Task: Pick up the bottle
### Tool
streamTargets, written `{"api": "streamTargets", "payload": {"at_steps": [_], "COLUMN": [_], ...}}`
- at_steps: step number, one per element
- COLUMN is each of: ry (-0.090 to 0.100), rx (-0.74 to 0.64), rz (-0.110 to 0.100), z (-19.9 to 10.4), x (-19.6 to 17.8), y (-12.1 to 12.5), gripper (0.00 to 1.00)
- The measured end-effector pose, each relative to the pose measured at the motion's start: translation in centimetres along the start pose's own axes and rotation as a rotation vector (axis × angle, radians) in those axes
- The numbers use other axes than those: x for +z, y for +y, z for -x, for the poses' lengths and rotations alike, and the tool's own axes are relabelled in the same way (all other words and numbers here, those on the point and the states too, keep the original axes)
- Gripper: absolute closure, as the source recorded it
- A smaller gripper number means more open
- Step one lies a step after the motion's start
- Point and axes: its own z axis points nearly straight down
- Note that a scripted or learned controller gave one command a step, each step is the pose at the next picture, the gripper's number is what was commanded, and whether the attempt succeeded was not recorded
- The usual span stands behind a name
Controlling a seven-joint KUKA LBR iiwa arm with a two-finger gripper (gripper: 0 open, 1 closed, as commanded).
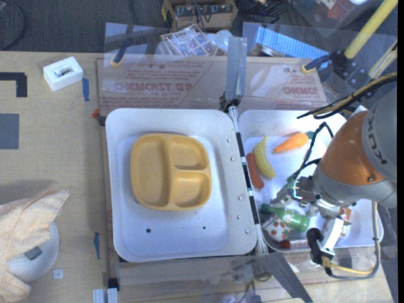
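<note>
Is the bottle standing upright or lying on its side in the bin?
Lying down: the bottle stretches lengthwise across the right bin's floor, beside the gripper.

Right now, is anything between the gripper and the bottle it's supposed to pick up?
Nothing visible. The gripper is right over the bottle, which lies on its side near the front of the right bin. The banana and carrot lie farther back.

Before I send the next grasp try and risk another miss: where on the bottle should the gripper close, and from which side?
Grip the green bottle across its body, likely coming from above. It lies on its side in the right bin, long axis running left-right in the view, beside a small bowl, so fingers should straddle its narrow width. The gripper hangs just over it.
</note>
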Motion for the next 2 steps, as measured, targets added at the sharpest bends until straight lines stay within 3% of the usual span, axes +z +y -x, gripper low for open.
{"api": "streamTargets", "payload": {"at_steps": [1, 2], "ry": [0.001, 0.001], "rx": [0.001, 0.001], "rz": [0.005, 0.003], "z": [0.02, 0.03], "x": [-1.13, -1.08], "y": [0.18, 0.12], "gripper": [1.0, 0.0]}}
